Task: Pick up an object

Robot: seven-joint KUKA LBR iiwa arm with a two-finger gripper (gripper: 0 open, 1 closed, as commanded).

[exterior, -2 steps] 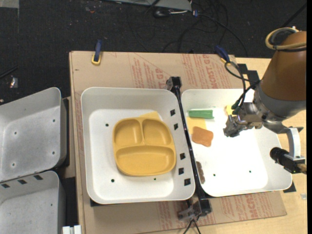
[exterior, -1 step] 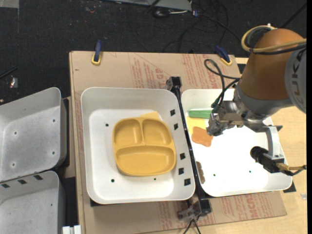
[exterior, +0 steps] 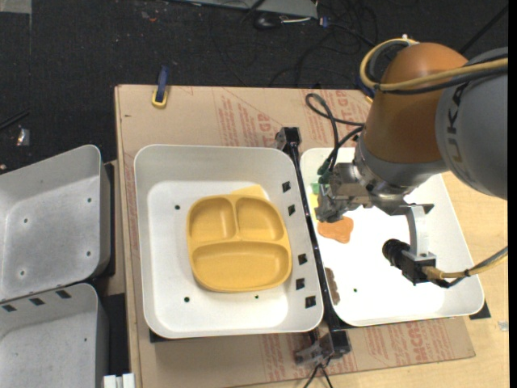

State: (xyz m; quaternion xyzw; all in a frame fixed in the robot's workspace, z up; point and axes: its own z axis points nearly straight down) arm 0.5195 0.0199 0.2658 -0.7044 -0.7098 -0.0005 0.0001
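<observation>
A yellow divided plate (exterior: 239, 243) lies in the middle of the left bin (exterior: 161, 297). In the right bin (exterior: 388, 301), a small orange piece (exterior: 338, 231) lies near the left wall. My gripper (exterior: 332, 208) hangs just over the orange piece's upper edge, with the grey and orange arm (exterior: 420, 111) above it hiding the bin's back half. A bit of green (exterior: 323, 189) peeks out beside the gripper body.
A divider with black clips (exterior: 305, 241) runs between the two bins. A black part on a bracket with a cable (exterior: 406, 262) hangs off the arm over the right bin. Small brown bits (exterior: 330, 284) lie by the right bin's left wall. A white perforated tray (exterior: 48, 217) sits at far left.
</observation>
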